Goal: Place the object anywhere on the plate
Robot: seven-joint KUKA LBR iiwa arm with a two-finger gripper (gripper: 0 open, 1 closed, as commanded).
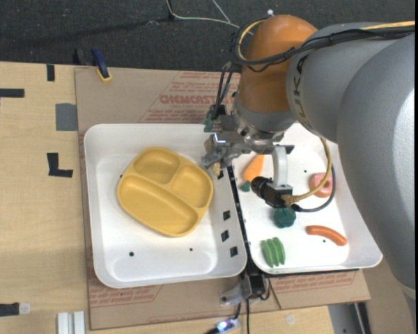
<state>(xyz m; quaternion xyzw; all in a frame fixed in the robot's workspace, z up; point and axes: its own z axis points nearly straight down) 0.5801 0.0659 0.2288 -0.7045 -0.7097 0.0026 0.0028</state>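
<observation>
Hovering over the divider between bins, gripper grip impossible to judge; risks dropping short of yellow plate.

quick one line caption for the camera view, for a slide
Grey KUKA arm's gripper over the bin divider, between a yellow sectioned plastic plate in the left bin and toy foods in the right white bin.

Grey arm, orange wrist band

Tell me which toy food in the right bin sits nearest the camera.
The light green ridged piece, at the bin's front edge. The dark green lump and orange sausage lie farther back.
</observation>
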